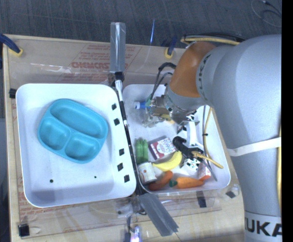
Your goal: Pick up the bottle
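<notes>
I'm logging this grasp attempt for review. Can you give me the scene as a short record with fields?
left bin: holds a blue divided plate
right bin: clutter including a banana, a carrot, a green item
bottle: clear, lying near the right bin's far end
end effector: low over the right bin, at the bottle
grasp: cannot confirm

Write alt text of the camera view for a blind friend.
A grey robot arm's gripper reaches into the right bin near a clear bottle, above a banana and carrot. The left bin holds a blue divided plate.
</notes>
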`<state>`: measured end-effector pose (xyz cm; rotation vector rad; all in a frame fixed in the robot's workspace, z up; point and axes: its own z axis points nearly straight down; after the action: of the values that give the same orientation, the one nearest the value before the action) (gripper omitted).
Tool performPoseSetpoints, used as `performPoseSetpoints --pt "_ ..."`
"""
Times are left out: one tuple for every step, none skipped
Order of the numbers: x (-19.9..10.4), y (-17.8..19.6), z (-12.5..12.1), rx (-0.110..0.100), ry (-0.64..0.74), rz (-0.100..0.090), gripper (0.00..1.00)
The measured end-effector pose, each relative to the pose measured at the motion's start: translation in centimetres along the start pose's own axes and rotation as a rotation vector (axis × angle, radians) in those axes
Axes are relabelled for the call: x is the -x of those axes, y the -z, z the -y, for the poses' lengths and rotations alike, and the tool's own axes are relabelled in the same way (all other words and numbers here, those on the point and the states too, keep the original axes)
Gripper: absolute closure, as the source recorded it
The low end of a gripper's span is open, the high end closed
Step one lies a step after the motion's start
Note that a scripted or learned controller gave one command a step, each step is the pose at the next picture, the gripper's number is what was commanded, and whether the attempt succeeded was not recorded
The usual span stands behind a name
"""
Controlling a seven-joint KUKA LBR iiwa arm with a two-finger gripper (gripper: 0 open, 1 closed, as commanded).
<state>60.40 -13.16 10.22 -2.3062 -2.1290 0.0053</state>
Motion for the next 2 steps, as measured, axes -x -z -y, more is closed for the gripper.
performPoseSetpoints --pt "-3.01 -1.02 -4.19 0.001 0.02 -0.002 1.0" --pt "-2.21 -0.86 -4.19 0.004 0.014 0.009 0.0"
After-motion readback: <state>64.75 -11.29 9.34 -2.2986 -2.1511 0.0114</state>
